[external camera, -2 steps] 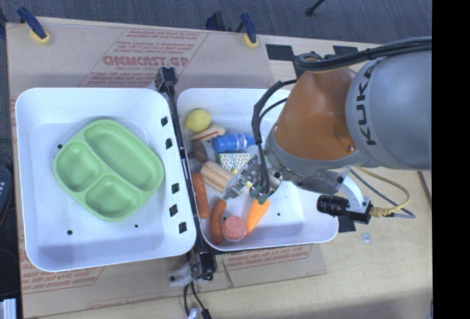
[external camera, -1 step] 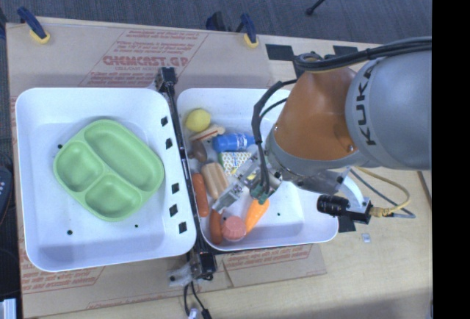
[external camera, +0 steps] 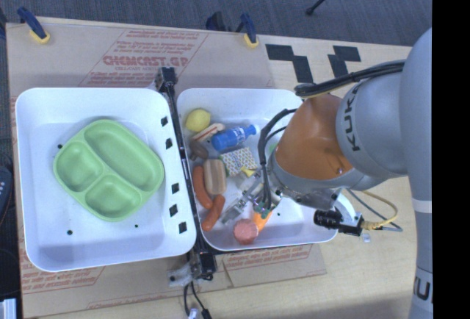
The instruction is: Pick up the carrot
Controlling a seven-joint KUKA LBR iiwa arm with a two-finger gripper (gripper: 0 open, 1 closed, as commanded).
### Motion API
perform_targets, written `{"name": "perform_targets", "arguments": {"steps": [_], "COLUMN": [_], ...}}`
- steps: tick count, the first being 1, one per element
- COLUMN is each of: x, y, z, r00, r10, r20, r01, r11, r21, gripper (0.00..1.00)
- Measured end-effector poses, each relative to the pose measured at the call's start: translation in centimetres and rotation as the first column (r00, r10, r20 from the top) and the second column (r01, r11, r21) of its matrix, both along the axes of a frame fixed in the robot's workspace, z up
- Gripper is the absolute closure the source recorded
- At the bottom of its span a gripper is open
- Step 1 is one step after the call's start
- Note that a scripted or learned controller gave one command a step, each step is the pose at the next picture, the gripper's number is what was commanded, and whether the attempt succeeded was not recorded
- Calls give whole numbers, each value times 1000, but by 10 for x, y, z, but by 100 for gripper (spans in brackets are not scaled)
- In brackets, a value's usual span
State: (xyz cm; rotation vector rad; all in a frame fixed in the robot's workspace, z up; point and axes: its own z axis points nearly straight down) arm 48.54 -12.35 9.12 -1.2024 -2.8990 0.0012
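Note:
A small orange carrot point(external camera: 263, 221) lies near the front wall of the right bin point(external camera: 294, 101), beside a round red item point(external camera: 246, 232). My gripper point(external camera: 250, 208) hangs low in that bin, just above and to the left of the carrot and very close to it. The grey arm with its orange band point(external camera: 312, 145) covers the right half of the bin. Whether the carrot is in the gripper's grasp is not clear from this view.
The right bin also holds a lemon point(external camera: 197, 120), a blue bottle point(external camera: 233, 137), a patterned packet point(external camera: 240, 160), a bread-like piece point(external camera: 214, 176) and two reddish-orange sausage-like sticks point(external camera: 200, 187). A green divided plate point(external camera: 109, 167) sits in the left bin point(external camera: 44, 237).

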Motion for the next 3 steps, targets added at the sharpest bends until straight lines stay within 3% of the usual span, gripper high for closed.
{"name": "perform_targets", "arguments": {"steps": [1,2,3], "x": [1,-9,-9], "y": [0,3,15], "z": [10,0,56], "r00": [1000,995,985], "r10": [5,-102,-174], "r20": [-1,-1,1], "r01": [-5,102,174], "r11": [1000,995,985], "r21": [1,1,0], "gripper": [100,100,100]}}
